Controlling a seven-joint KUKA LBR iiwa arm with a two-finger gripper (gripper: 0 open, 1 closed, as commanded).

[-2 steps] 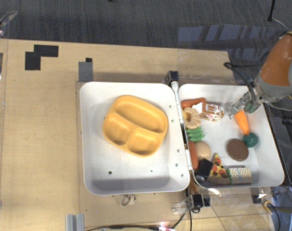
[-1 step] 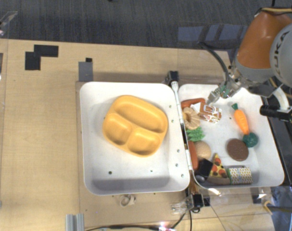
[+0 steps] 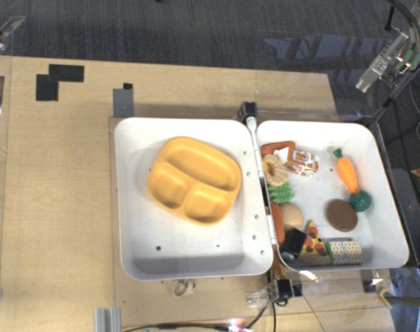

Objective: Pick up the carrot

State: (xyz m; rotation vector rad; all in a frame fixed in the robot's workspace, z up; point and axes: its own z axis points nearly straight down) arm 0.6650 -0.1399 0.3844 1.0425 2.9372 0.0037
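Carrot: orange with a green top, lying in the upper right part of the right bin, nothing touching it.
Gripper: up in the top right corner of the frame, outside the bins and well apart from the carrot; I cannot tell how it is set.
Left bin: holds a yellow tray with three sections, sitting near the middle.
Brown round cookie: below the carrot.
Green broccoli piece: just beside the cookie, under the carrot's tip.
Left side of right bin: a pile of small toy foods, crowded along the wall.
Bench: light wood, with black patches at upper left.
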